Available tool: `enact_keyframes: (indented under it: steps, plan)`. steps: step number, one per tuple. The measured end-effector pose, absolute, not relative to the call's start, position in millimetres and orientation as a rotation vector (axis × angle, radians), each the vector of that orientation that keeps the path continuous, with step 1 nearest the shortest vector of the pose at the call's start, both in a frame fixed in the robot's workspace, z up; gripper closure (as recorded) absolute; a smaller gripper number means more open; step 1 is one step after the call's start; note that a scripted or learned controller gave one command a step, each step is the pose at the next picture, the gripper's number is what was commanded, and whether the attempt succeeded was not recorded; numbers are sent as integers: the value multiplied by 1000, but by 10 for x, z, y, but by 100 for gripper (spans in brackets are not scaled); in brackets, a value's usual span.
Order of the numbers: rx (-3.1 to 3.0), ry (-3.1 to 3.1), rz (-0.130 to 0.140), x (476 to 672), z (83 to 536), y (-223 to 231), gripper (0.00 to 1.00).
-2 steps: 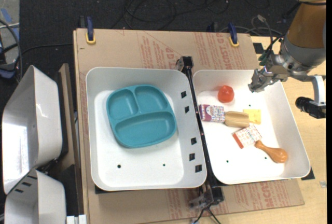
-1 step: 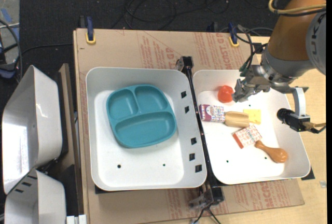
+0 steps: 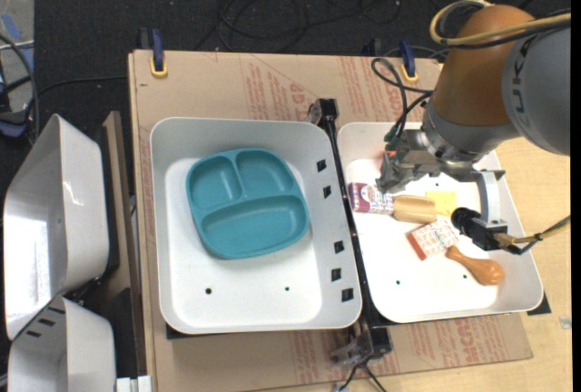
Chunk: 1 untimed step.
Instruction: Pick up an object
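In the right bin [image 3: 427, 299] lie a purple and white packet [image 3: 367, 197], a tan bread roll [image 3: 415, 208], a yellow block [image 3: 443, 200], a red and white carton [image 3: 432, 240] and an orange-brown gourd shape [image 3: 476, 265]. My gripper [image 3: 392, 174] hangs low over the bin's upper left part, just above the packet and the roll. Its fingers are dark and small against the wrist, and nothing shows between them. The left bin [image 3: 182, 290] holds a teal divided plate [image 3: 246, 201].
The arm's grey and orange body covers the right bin's far right corner. A dark divider with black clips [image 3: 334, 227] runs between the two bins. White containers [image 3: 50, 218] stand off the bench at the left. Cables lie on the dark floor behind.
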<state>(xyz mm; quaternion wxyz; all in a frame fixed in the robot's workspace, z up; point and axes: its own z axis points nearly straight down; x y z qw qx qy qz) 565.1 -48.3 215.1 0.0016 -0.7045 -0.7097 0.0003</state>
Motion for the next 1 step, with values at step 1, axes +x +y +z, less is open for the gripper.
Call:
enact_keyframes:
  steps: [1]
  plan:
    - [-2213, -2225, 3, 5309, 2182, -49, 100]
